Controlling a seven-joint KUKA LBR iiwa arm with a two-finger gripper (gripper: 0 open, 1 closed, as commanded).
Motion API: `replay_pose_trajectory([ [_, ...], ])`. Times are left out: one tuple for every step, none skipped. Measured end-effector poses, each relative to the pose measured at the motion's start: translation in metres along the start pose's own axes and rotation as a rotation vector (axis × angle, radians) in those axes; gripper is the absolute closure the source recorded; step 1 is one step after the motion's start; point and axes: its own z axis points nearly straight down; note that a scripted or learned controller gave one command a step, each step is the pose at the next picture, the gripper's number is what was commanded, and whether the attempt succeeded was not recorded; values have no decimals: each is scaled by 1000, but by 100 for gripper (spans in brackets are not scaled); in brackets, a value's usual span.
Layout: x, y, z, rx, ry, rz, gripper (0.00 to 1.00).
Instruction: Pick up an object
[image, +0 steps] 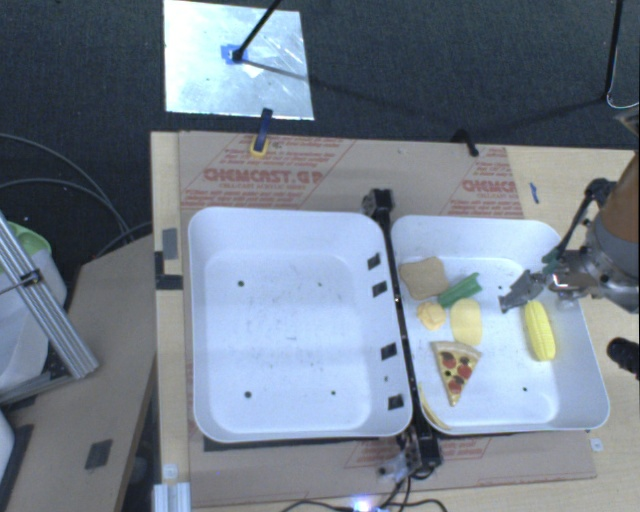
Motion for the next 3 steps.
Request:
replay_pose_trajectory([
  [30, 7, 135, 12, 5, -3, 0],
  [14, 17, 140, -1, -1, 2, 0],
  [-45, 13, 107, 0, 11, 1, 0],
])
